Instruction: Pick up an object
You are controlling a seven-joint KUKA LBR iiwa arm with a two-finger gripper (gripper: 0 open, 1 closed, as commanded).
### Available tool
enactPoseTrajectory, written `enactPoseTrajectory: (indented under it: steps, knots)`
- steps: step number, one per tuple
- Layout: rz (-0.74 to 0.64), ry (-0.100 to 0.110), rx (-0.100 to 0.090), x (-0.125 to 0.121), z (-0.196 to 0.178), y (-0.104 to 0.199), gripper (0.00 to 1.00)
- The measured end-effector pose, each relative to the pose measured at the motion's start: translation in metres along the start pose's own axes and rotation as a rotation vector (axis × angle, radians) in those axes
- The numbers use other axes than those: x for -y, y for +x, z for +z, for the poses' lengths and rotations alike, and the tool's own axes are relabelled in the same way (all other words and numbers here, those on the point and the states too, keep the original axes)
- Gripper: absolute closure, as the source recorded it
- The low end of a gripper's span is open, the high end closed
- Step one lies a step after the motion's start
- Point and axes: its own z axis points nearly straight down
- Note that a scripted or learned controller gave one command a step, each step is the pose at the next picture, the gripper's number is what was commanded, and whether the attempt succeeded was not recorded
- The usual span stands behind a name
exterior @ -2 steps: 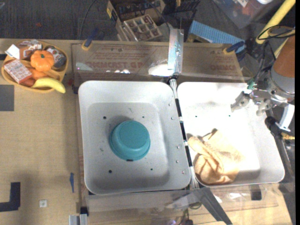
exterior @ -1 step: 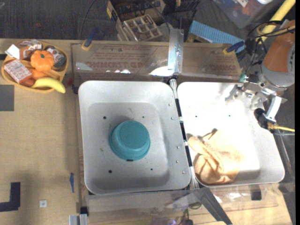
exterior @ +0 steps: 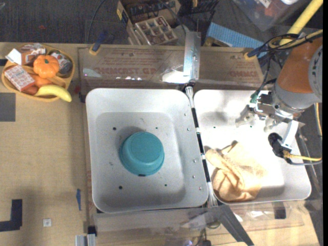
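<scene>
The gripper [exterior: 254, 116] hovers above and right of the tan cloth [exterior: 234, 174]; nothing sits between its spread fingers. The teal bowl [exterior: 143, 152] lies left of the cloth.

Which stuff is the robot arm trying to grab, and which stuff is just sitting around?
For the job:
- teal bowl, upside down in the left bin
- tan cloth, crumpled in the right bin
- gripper, over the right bin

Just lying about:
- basket of toy food, with a banana and pumpkin
- cardboard boxes behind the bins
</scene>
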Motion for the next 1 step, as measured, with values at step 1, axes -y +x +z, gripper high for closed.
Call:
enactPoseTrajectory:
  steps: [1]
  knots:
    - [-0.056,-0.010,0.000,0.0446,0.0427,0.0155,0.00]
